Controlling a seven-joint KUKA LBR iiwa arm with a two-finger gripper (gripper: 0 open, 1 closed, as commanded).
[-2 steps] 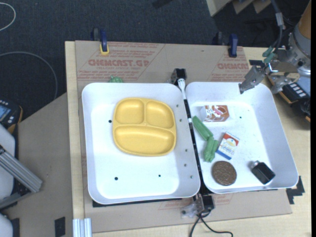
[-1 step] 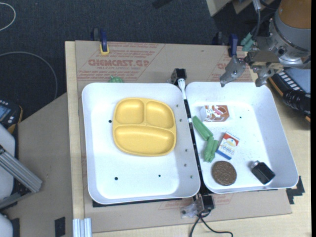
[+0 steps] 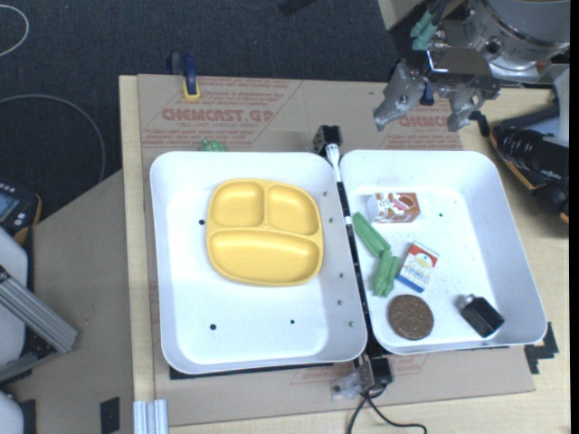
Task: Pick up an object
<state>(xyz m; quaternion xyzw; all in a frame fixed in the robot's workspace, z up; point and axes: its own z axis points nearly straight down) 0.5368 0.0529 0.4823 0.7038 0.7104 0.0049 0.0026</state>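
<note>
My gripper hangs above the far edge of the right bin, fingers spread apart with nothing between them. Below it in that bin lie a small brown-and-white packet, two green pods, a small orange-and-blue carton, a brown round cookie and a black block. All of these rest on the bin floor, well clear of the gripper.
The left bin holds a yellow three-section plate. A black clip sits at the far end of the seam between the bins. A blue-and-yellow clamp stands on the board's far left.
</note>
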